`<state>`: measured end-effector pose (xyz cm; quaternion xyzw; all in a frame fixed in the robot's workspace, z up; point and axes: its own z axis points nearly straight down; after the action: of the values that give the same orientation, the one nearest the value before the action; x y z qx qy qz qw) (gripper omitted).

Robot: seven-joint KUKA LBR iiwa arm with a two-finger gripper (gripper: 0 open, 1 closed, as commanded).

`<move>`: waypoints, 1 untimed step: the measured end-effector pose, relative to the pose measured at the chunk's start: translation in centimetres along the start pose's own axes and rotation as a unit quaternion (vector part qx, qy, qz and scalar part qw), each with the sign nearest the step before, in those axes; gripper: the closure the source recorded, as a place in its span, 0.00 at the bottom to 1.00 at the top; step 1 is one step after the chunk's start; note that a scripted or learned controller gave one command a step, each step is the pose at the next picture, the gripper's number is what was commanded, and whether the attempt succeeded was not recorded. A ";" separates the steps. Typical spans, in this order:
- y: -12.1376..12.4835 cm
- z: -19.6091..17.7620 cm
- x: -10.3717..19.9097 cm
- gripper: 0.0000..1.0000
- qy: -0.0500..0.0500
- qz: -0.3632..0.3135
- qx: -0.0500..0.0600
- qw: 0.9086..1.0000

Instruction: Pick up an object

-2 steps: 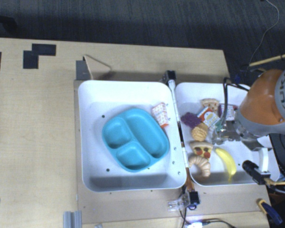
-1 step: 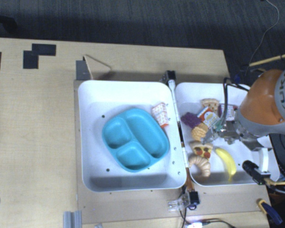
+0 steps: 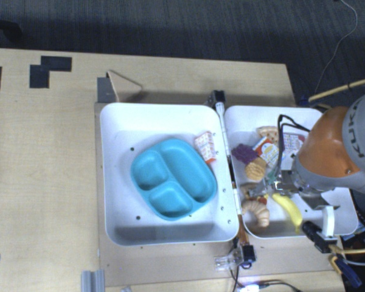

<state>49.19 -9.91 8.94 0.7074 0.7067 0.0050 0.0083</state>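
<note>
The arm (image 3: 337,154) reaches in from the right of the frame and hangs over the right bin (image 3: 243,117), its orange band covering much of that bin's right half. The gripper (image 3: 278,186) sits low among the clutter in the lower middle of that bin, just beside a yellow banana (image 3: 290,209). Its jaws are hidden under the wrist, so I cannot tell whether they are released or clenched, and nothing can be seen between them.

The things to pick from are heaped in the right bin: the banana at the lower centre, a croissant (image 3: 257,212) at the lower left, a purple toy (image 3: 244,154) and some small snack packets (image 3: 269,146) toward the upper left. They lie touching or overlapping, which probably explains why the arm comes down into the pile rather than at one item standing apart.

In the left bin (image 3: 112,181) a blue divided plate (image 3: 173,178) lies tilted across the middle, with a small red and white packet (image 3: 205,146) leaning at its upper right edge. Both bins rest on the pale worktop (image 3: 42,181).

Judging by its position, the gripper is going for the banana or something next to it.
</note>
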 end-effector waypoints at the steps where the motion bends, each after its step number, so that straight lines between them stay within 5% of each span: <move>1: 0.4 -1.4 0.1 1.00 0.001 -0.001 -0.004 1.000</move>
<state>49.57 -9.83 10.34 0.7068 0.7073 0.0088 0.0108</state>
